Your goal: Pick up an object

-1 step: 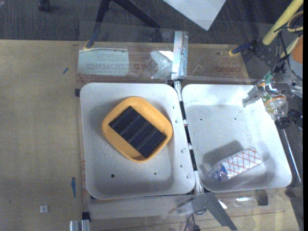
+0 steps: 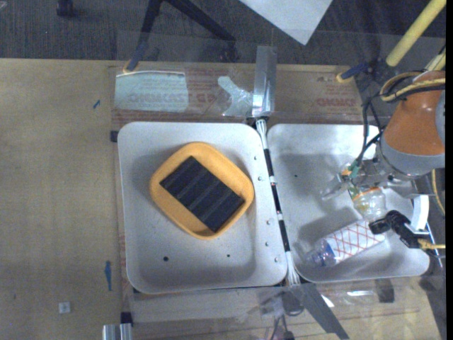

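Bottle (image 2: pixel 345 241), wrapped in a red-checked label, lay on its side near the front of the right bin (image 2: pixel 304 154). The gripper (image 2: pixel 368 190) hung just above it, its state impossible to tell. A yellow tray (image 2: pixel 202 190) sat in the left bin (image 2: pixel 141 253).

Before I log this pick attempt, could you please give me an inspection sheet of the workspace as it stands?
Surface: brown bench bearing a left white shallow bin and a right white shallow bin side by side.
Job's things: yellow rounded pad with a dark ribbed top in the left bin; clear plastic bottle with a red criss-cross label lying in the right bin.
Clutter: crumpled clear plastic behind the bins.
Grippers: two-finger gripper low over the right bin, above the bottle; finger state unclear.
Cables: black and yellow cables by the wrist.
Surroundings: black office chair base on dark carpet; white sheet.
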